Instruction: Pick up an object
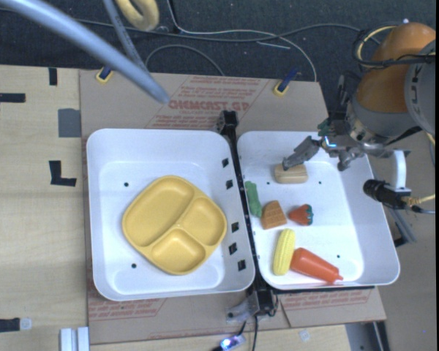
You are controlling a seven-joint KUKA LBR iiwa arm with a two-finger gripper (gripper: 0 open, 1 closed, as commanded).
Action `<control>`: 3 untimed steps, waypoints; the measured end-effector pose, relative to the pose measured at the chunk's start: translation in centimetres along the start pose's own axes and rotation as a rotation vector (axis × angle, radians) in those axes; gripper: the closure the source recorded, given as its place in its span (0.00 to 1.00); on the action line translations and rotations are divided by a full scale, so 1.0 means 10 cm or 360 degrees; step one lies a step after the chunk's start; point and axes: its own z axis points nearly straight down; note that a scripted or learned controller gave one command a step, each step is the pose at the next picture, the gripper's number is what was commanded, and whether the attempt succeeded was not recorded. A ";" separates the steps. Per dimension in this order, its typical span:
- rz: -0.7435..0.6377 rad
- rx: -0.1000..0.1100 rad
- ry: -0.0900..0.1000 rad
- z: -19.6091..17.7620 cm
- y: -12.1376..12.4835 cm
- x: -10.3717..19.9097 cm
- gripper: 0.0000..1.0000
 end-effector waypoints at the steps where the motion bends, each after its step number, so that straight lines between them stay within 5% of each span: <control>1: 0.0000 0.0007 -0.0001 0.58 0.08 0.01 0.00; 2: 0.0000 0.0006 0.0000 1.16 -0.01 0.05 0.00; 3: 0.0000 0.0001 -0.0002 1.27 -0.01 0.06 0.00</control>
